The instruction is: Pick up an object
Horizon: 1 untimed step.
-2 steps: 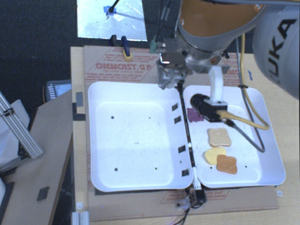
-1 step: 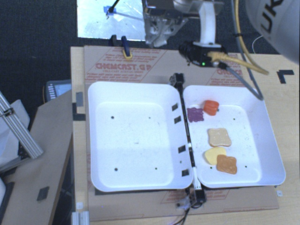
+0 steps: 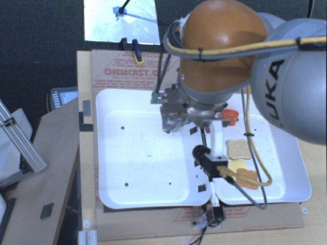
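while the end effector (image 3: 171,120) hangs over the view-left bin (image 3: 133,157), and i cannot tell if it is wide or narrow, the tan square piece (image 3: 237,148) lies well toward the view's right, flat in the other bin (image 3: 283,170)

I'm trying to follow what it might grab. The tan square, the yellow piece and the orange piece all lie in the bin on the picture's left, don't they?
Not quite: the bin is wrong. The camera view shows the tan square, the yellow piece and the orange piece all lying in the right bin of the picture, not the left one.
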### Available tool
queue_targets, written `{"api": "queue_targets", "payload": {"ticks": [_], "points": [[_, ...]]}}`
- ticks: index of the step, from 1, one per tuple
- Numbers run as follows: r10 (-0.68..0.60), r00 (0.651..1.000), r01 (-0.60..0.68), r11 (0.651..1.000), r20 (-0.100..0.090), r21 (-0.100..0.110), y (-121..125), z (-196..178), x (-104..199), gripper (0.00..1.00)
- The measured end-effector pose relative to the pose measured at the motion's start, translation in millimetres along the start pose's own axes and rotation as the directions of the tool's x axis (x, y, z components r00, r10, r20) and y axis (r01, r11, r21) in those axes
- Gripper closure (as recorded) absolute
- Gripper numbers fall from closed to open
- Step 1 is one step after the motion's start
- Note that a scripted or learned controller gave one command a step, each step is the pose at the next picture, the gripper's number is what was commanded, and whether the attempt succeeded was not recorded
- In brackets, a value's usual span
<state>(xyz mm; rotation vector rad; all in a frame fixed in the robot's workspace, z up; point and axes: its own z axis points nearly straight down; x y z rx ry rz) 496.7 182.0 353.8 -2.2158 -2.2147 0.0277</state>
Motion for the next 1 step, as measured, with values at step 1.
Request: {"api": "queue_targets", "payload": {"ticks": [1], "points": [[0.004, 1.000, -0.004, 1.000, -0.005, -0.018, -10.2, 1.3, -67.1, 1.00]]}}
